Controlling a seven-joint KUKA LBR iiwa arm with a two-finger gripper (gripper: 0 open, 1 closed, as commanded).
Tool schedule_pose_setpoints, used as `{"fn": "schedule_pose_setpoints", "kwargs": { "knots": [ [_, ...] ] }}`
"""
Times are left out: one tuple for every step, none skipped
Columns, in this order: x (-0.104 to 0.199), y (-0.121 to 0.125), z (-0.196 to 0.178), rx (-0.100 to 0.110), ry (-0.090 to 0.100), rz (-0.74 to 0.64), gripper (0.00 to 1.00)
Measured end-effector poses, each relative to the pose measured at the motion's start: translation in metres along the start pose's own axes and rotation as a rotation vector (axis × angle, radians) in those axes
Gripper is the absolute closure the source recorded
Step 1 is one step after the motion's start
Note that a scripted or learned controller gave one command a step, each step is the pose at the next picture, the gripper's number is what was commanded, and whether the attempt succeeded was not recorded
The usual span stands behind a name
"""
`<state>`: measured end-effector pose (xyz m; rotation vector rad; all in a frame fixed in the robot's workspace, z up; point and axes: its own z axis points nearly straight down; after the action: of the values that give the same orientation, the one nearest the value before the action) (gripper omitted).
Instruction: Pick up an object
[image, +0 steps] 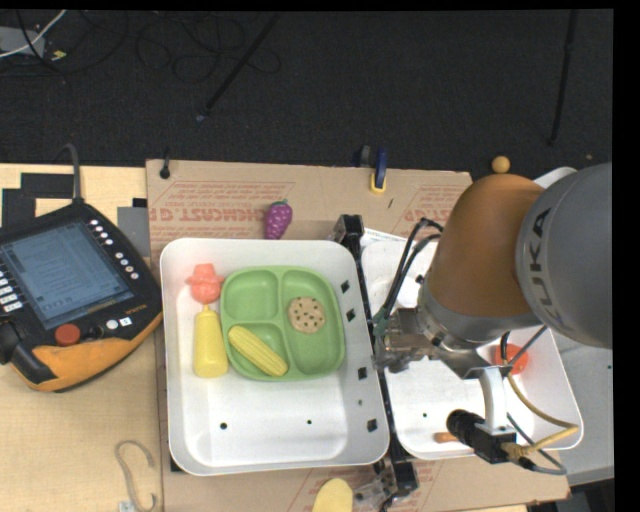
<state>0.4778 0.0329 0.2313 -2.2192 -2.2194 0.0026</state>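
Note:
My gripper (397, 345) hangs low over the left side of the right bin (420, 445), close to the wall between the two bins, and the bulky grey and orange wrist hides most of it. A small orange piece (441, 437) lies on the right bin's floor near its front, and a red-orange item (511, 352) peeks out from behind the arm. In the left bin (260, 440) sits a green divided plate (330, 350) holding a cookie (306, 315) and a corn cob (257, 350). A yellow bottle (209, 342) and a pink toy (204, 284) lie left of the plate.
Purple grapes (278, 218) rest on the cardboard behind the left bin. A yellow object (333, 494) lies at the front edge below the bins. A teach pendant (65, 290) sits on the bench at the left. A clamp (379, 174) stands at the cardboard's back edge.

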Motion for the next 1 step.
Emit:
{"fn": "schedule_pose_setpoints", "kwargs": {
  "knots": [
    [-0.0028,0.0143,-0.0033,-0.001,-0.001,-0.004,1.00]
  ]
}}
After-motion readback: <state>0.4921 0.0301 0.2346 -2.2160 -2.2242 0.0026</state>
